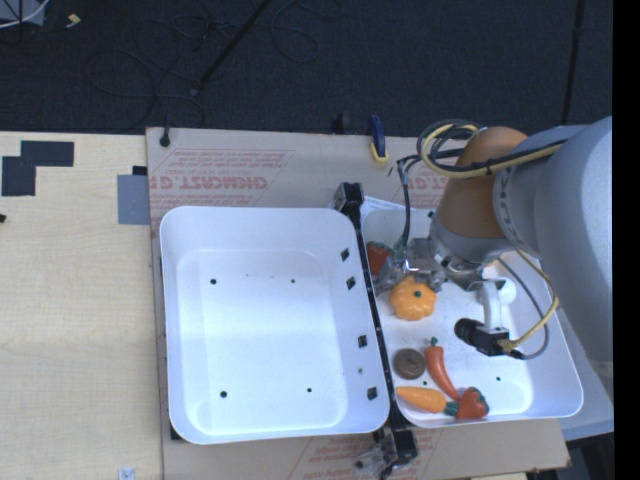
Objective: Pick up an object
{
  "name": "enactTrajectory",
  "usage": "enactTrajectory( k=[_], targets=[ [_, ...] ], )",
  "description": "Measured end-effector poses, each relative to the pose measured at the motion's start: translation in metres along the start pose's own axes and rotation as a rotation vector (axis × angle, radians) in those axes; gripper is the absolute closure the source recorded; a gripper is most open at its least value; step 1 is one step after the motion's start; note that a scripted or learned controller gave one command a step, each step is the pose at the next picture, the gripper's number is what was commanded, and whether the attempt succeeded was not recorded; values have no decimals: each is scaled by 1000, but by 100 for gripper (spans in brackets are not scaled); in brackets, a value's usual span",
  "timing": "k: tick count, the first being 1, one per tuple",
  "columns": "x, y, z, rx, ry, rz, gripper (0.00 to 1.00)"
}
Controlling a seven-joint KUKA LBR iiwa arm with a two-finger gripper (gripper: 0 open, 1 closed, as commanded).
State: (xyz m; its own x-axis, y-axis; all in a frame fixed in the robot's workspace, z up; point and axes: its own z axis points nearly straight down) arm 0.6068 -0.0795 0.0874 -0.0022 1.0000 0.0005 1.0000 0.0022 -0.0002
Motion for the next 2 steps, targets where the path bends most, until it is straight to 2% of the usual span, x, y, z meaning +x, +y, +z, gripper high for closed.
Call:
enactTrajectory(
  k=[1,2],
  targets=[
    [-2,-1,-9,4,0,1,100],
    [26,-38,-104,-4,1,-1,100]
  ],
)
